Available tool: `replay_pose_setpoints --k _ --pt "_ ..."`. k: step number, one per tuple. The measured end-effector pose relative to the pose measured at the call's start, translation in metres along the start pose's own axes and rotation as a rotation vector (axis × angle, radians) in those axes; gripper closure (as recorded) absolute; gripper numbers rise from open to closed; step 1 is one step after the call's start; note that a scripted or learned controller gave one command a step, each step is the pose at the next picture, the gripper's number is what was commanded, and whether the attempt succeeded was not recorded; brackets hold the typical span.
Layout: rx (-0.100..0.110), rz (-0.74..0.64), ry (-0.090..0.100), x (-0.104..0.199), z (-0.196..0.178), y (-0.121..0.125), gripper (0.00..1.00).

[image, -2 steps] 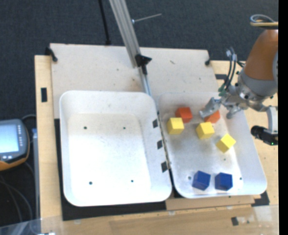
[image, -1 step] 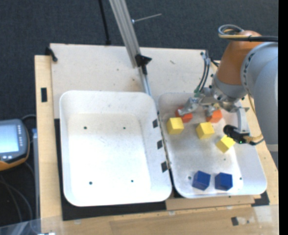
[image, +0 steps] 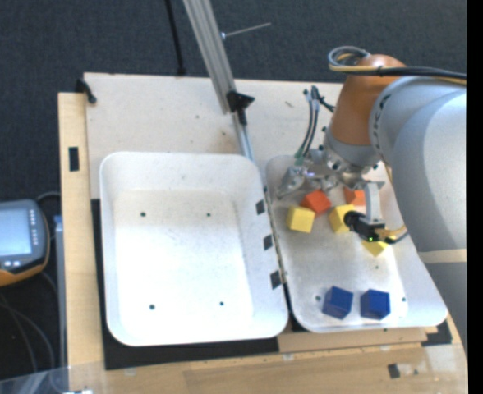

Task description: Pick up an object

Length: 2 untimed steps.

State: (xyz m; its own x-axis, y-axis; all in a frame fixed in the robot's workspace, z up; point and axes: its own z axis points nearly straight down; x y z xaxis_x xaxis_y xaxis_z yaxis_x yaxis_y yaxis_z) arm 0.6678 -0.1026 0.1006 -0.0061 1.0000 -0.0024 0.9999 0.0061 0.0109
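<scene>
Touching tool (image: 322, 180): orange block (image: 316, 201)

Left bin (image: 184, 245): floor open across its whole area. Right bin (image: 340, 273): far end crowded, with arm (image: 414, 162) overhead and yellow cube (image: 301, 220), orange cube (image: 317, 201) and second yellow cube (image: 341, 217) clustered close beneath the wrist. Mid floor open. Near end: two blue cubes (image: 338, 302), (image: 375, 304) side by side, narrow gap between. Slanted metal rail (image: 213, 48) stands behind the bins.
</scene>
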Motion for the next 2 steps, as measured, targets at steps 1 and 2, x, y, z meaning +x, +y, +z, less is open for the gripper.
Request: replay_pose_setpoints --k 1,2 --pt "0.012 0.011 -0.001 -0.04 0.002 -0.097 0.0" --pt "0.008 0.0 0.006 0.013 -0.042 -0.126 0.0"
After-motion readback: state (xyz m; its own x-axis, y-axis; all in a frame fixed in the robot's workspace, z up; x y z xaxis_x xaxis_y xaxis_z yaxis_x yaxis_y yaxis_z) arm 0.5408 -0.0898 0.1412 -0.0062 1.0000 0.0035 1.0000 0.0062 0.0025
